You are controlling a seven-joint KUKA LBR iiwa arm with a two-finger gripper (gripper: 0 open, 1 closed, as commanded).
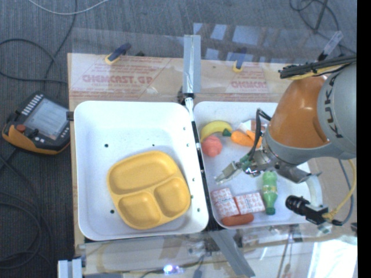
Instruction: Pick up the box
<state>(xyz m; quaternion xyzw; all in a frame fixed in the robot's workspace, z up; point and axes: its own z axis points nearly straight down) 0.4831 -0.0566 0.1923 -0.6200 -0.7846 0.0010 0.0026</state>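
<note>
One box (pixel 224 201), small, red-and-white patterned, flat in the right bin (pixel 203 117) near its front edge, a like packet touching its right side. Likely light, stiff card; take across the short sides. Gripper (pixel 239 169) just above-right of it, fingers spread, holding nothing.

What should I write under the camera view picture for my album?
Robot gripper hovering over toy food and a box in the right bin.
</note>
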